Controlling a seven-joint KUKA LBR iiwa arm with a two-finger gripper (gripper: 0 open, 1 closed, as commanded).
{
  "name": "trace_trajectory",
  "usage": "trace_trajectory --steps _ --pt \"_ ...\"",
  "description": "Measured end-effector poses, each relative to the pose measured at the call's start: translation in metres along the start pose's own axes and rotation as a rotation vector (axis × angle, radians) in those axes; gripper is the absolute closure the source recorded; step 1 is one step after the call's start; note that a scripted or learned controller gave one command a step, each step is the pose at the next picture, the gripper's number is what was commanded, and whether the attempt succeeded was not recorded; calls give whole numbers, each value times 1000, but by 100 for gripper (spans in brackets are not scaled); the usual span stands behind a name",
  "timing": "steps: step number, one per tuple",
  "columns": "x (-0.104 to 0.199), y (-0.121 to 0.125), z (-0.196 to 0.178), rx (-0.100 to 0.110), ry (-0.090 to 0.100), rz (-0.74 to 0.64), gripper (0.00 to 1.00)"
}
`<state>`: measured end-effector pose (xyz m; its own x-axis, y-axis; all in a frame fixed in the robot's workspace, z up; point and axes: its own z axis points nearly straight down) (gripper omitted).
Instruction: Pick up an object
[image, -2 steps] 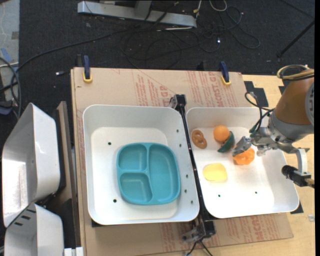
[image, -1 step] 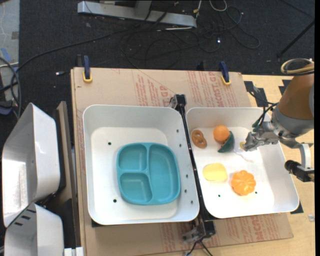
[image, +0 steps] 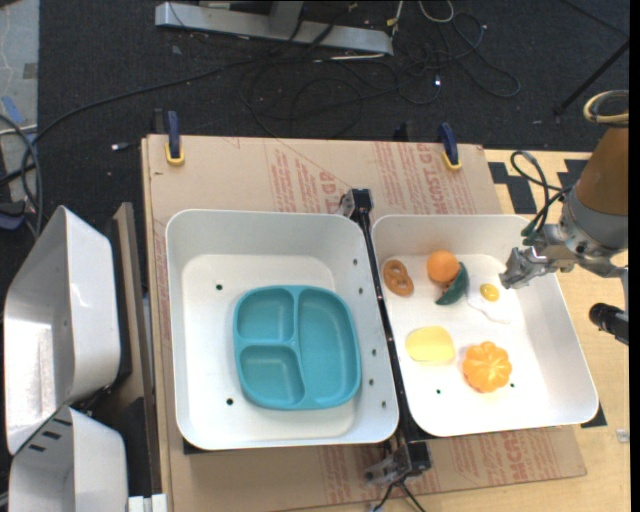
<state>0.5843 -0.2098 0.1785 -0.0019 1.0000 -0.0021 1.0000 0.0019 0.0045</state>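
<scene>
Two white bins sit side by side on the bench. The left bin (image: 190, 300) carries a teal divided tray (image: 296, 346), all three of its compartments bare. The right bin (image: 560, 370) holds every loose item: a brown pretzel-shaped piece (image: 397, 277) near the dividing wall, an orange ball (image: 442, 266) with a dark green piece (image: 455, 287) touching its lower right side, a fried-egg toy (image: 491, 297) just beside that, a pale yellow slab (image: 430, 344) toward the front, and a ribbed orange pumpkin-like piece (image: 486, 366) to its right. The gripper (image: 520, 268) hangs over the right bin's far right portion, just beside the fried-egg toy and above it in the frame. Whether its fingers are open or closed cannot be told; the tip is small and blurred against the white floor, and nothing is visibly caught in it. Judgement: the pick is not yet made. All items lie on the bin floor, none lifted. The arm is positioned near a candidate, most likely the egg, so the approach looks partly done; what is left is the descent, the closing on an item, and the lift clear of the bin.
</scene>
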Motion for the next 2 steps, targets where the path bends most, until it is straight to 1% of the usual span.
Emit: trace_trajectory --steps 1,2 --pt "0 1 -25 0 0 0 100" --pt "61 -10 -23 6 4 -4 100"
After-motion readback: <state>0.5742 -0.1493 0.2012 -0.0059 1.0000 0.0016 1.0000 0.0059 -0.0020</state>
